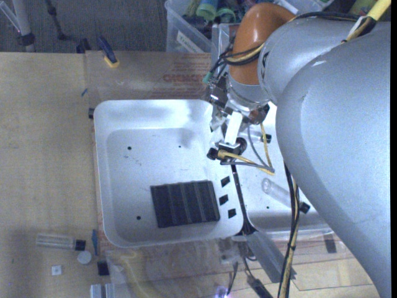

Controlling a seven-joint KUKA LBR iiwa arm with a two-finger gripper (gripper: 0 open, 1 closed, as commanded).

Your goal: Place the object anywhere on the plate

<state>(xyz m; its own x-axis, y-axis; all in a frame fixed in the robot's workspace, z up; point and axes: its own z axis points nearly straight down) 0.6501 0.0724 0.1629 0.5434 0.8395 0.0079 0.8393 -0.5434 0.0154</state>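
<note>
gripper (243,115): over left bin's (142,154) right rim, far half | opening and hold: cannot tell | black ribbed slab (185,203): flat on left bin's floor, near-right part, apart from gripper

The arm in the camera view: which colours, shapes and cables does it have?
The arm is a thick, rounded, smooth grey shell. An orange band sits above the wrist, with a silver ring under it. Black cables run along it, and a yellow cable near the top.
</note>
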